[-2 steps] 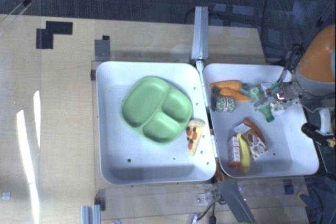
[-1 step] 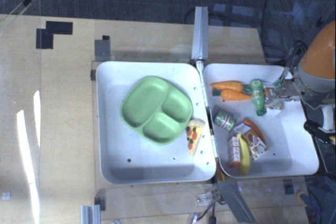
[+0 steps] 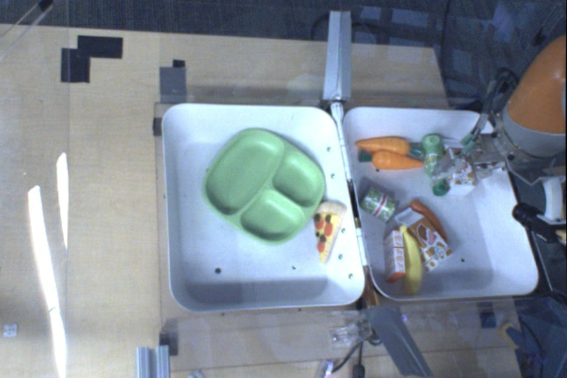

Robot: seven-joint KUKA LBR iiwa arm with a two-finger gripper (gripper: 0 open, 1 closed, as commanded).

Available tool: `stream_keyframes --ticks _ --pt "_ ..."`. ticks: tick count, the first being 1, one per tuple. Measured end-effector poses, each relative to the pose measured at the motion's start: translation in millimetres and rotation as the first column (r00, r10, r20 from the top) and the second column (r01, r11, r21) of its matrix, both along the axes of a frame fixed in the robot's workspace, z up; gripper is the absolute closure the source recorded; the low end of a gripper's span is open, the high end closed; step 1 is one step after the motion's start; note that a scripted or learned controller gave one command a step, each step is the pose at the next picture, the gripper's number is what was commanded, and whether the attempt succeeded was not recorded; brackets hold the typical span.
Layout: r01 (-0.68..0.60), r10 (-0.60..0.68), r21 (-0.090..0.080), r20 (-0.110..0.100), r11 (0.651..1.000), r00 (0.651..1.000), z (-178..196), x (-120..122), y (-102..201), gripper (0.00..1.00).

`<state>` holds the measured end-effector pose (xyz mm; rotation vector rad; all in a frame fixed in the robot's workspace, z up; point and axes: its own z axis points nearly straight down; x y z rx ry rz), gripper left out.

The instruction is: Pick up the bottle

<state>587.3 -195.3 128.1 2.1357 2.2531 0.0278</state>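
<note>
Bottle (image 3: 433, 159): green, right bin (image 3: 505, 279), 12 o'clock zone, just beside carrots (image 3: 390, 152) at its 9 o'clock.
Gripper (image 3: 458, 165): at bottle's 3 o'clock, close beside it; jaw state cannot be told.
Left bin (image 3: 186, 217): green divided plate (image 3: 264, 183), pizza slice (image 3: 328, 228).
</note>
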Motion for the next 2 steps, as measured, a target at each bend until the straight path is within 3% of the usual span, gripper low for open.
stream_keyframes --ticks 1,2 --pt "-0.113 0.113 0.003 -0.018 0.994 0.993 -34.8 3.6 62.0 0.0" --pt "-0.189 0.189 0.002 -0.063 0.982 0.98 -36.1 42.1 74.6 0.0"
